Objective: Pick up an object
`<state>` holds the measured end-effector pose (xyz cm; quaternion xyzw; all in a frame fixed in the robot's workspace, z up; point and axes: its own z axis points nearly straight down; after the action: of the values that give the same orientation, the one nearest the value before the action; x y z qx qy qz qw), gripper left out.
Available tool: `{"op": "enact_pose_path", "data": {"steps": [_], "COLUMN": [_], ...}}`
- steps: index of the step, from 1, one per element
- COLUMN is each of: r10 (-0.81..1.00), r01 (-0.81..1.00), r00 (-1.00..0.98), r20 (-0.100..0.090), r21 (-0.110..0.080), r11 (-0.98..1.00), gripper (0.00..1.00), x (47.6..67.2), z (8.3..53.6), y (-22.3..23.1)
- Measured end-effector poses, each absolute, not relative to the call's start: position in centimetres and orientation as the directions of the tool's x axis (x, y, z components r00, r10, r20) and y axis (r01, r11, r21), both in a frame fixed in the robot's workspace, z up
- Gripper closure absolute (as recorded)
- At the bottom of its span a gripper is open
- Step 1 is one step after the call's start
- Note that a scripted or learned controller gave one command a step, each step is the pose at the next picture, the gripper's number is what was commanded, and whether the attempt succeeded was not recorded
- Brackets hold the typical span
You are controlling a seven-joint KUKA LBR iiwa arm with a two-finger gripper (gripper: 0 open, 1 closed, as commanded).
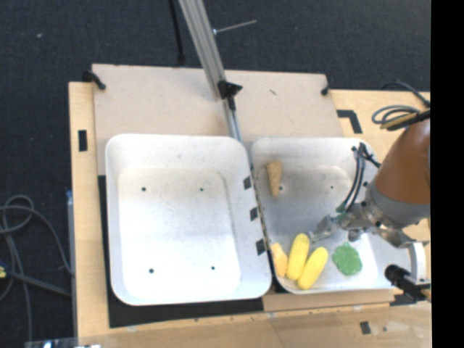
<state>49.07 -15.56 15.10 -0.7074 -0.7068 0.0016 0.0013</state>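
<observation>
we see the end effector (328, 230) low in the right bin (304, 154), just above two yellow pieces (304, 261) (whether it grips, we cannot tell), so a centred, straight descent should suit best.

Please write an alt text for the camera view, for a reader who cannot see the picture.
Seen from above, the gripper of a grey arm hangs low in the right white bin, near two yellow corn cobs, a green object and a tan object. The left white bin lies beside it on the bench.
</observation>
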Motion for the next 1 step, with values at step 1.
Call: {"op": "enact_pose_path", "data": {"steps": [1], "r10": [1.0], "r01": [1.0], "r00": [0.002], "r20": [-0.002], "r21": [-0.001], "r11": [-0.002], "gripper": [0.0], "x": [49.08], "z": [9.91], "y": [-15.69]}}
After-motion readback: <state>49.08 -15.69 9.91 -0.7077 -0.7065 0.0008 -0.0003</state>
